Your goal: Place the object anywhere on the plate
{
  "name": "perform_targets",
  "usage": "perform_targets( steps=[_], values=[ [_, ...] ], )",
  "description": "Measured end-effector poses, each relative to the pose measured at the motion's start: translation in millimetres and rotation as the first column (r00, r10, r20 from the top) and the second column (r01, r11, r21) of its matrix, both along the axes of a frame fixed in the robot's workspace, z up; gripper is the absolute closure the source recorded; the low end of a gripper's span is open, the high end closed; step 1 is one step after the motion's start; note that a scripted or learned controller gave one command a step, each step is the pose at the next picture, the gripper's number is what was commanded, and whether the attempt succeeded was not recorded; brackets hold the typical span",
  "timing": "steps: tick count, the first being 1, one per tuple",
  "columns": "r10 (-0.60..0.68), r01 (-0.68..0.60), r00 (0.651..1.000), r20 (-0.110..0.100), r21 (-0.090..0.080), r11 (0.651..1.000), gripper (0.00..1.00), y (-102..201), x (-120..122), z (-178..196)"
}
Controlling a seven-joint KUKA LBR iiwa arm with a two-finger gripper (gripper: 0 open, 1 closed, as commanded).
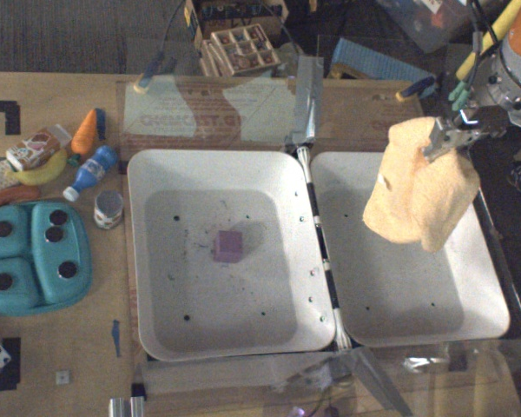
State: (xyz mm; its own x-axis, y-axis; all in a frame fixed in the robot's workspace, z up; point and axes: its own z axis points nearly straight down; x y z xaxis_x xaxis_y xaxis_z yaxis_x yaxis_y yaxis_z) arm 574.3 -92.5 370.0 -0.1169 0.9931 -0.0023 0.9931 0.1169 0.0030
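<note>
Yellow cloth [421, 194] hangs pinched in the gripper [440, 139], fingers clamped on its top edge, upper right of frame over the right bin [417, 320]. Purple block [228, 246] sits in the left bin [156, 189].

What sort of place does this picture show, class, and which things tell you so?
Probably a robot lab or test bench: a gripper holds up a yellow cloth over two white bins, with toy food and storage boxes round about.
</note>
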Motion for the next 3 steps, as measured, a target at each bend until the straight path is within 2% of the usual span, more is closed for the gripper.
perform_targets(
  steps=[1,2,3],
  values=[
    [0.263,-0.263,0.965,-0.003,0.002,0.965,1.0,69.9,51.0,-150.3],
    [0.343,-0.343,0.939,0.001,-0.001,0.939,1.0,76.0,93.0,-16.4],
    [0.261,-0.261,0.965,0.001,-0.001,0.965,1.0,129.3,92.7,63.8]
  ],
)
